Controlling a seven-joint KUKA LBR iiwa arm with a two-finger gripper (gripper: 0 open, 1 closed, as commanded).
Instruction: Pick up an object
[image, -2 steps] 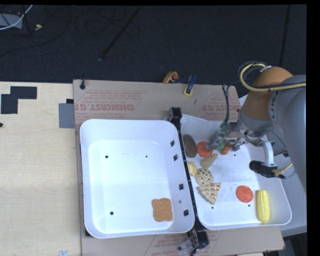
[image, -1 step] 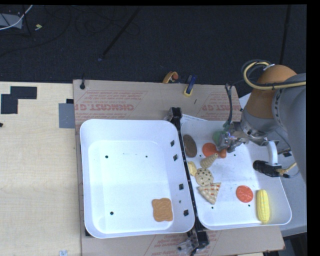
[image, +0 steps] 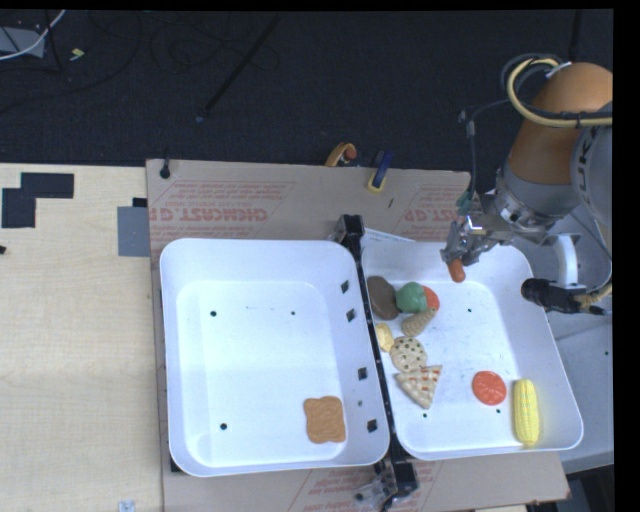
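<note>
Here the hand (image: 462, 252) hangs over the right bin's (image: 560, 400) far edge, pinching a small orange sausage (image: 457, 270) that dangles below its fingertips. The grip looks thin, so a slow, straight rise would likely keep it. Below, the bin's back wall sits close. Open room lies toward the middle, away from the food pile (image: 405, 330) beside the left bin (image: 200, 300).

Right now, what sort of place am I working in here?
Probably a robotics lab bench, not a kitchen: two white bins taped onto cardboard, toy food such as a plastic corn cob, and loose cables on the dark floor behind.
</note>
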